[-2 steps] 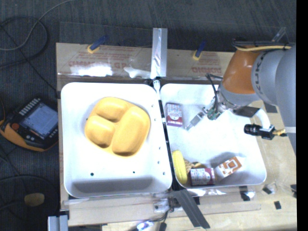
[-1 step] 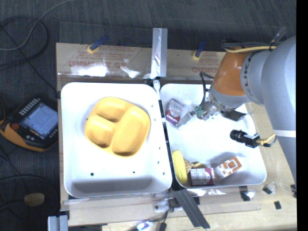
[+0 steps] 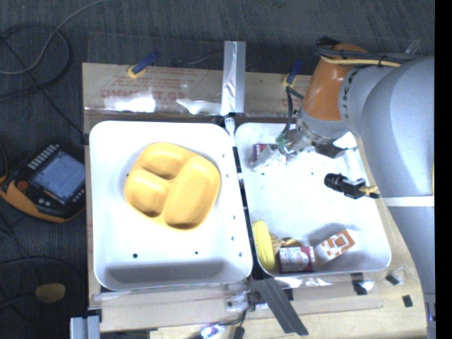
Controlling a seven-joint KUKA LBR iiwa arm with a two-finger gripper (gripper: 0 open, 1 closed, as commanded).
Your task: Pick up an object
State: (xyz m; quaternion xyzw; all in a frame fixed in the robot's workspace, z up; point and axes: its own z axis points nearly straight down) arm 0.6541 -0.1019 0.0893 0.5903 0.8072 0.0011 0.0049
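Bench bins: gripper (image 3: 288, 145) low over small red-and-white packet (image 3: 263, 153) in right white bin (image 3: 311, 189); finger state unclear, pickup unconfirmed.

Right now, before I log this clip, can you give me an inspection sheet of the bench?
Surface: wooden bench bearing left bin and right bin, side by side.
Job's things: yellow lumpy object in left bin; corn cob, can, small carton along right bin's near edge; small packet at its far-left corner.
Clutter: clear plastic sheet behind the bins.
Gripper: gripper low over right bin's far side, beside the packet; grasp cannot be judged.
Cables: cable on floor.
Surroundings: handheld pendant on dark carpet.
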